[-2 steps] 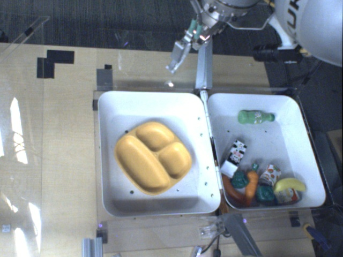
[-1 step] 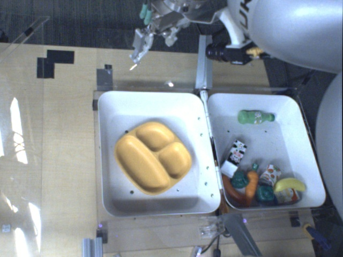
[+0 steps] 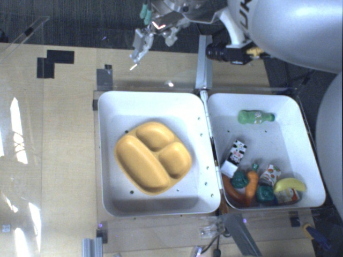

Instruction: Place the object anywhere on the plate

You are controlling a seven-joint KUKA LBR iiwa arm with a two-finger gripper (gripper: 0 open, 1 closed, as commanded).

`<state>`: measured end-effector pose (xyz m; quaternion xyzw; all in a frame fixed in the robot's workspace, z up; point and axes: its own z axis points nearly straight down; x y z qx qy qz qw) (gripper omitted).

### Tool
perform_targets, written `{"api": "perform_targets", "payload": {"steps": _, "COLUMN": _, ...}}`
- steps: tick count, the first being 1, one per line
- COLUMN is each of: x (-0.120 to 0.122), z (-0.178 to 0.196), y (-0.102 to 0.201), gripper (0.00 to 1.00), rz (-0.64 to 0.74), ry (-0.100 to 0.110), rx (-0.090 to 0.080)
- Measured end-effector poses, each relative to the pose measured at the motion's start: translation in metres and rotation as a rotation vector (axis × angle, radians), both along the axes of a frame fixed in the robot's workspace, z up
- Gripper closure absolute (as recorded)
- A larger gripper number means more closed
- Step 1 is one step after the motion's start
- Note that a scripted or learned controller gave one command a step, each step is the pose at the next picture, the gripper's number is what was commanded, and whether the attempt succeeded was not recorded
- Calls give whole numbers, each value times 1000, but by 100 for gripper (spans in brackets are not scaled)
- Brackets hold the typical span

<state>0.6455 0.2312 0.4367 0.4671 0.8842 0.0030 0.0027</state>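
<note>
Pincer [image 3: 140,46] raised, tilted down-left

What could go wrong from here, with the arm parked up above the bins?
1. The toys lie heaped in the right bin's near corner, touching each other; a grasp there may slip or drag a neighbour along.
2. The green bottle lies on its side and may roll when nudged.
3. The yellow plate has curved, raised compartments; an item dropped near its rim could slide off.

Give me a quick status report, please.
Pincer raised beyond left bin, carrying nothing. Yellow plate bare. Objects sit in right bin.
</note>
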Motion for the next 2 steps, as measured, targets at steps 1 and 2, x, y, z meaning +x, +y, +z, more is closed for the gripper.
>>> {"api": "perform_targets", "payload": {"steps": 1, "x": 0, "z": 0, "y": 0, "gripper": 0, "rz": 0, "ry": 0, "rx": 0}}
{"api": "perform_targets", "payload": {"steps": 2, "x": 18, "z": -26, "y": -18, "gripper": 0, "rz": 45, "ry": 1, "rx": -1}}
